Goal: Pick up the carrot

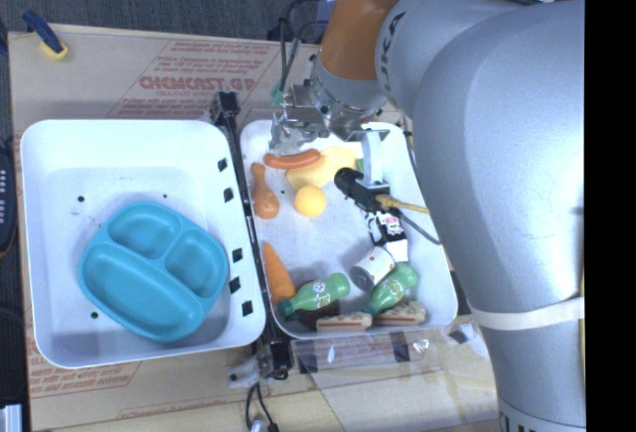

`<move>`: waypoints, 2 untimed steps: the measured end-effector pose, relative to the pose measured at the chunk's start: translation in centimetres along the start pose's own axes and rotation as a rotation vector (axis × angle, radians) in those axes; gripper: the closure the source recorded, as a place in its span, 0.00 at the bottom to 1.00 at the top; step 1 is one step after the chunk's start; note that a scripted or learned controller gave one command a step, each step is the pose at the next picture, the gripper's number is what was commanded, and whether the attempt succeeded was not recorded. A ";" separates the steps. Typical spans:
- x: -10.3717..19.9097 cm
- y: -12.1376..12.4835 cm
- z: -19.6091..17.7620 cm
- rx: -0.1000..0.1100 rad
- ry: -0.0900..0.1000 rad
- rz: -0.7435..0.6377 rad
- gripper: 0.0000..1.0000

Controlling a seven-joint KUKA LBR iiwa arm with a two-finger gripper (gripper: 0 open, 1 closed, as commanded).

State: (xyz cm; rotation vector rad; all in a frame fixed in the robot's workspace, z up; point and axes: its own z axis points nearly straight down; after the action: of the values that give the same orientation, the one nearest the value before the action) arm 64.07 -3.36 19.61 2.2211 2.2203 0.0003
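The carrot (276,269) is a short orange cone lying against the left wall of the right bin (437,271), pointing toward the front. My gripper (291,130) hangs over the far end of that bin, just above a hot dog (293,160). It is well behind the carrot and apart from it. Nothing shows between its fingers.
An orange-brown drumstick-shaped piece (263,192), a yellow lemon (310,202) and a pale yellow item (336,162) lie near the gripper. Two green bottles (316,294) (393,289), a small can (373,266) and two flat brown pieces (343,323) crowd the front. The left bin (40,221) holds a blue divided plate (154,266).
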 end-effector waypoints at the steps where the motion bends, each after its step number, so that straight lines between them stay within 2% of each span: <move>1: 7.3 -11.3 -1.6 0.011 0.002 -0.084 1.00; 2: 0.8 -10.8 -17.4 -0.002 -0.005 -0.383 1.00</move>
State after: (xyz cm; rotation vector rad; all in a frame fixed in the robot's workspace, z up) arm 53.25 -2.59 37.03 1.7553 2.5986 -0.0029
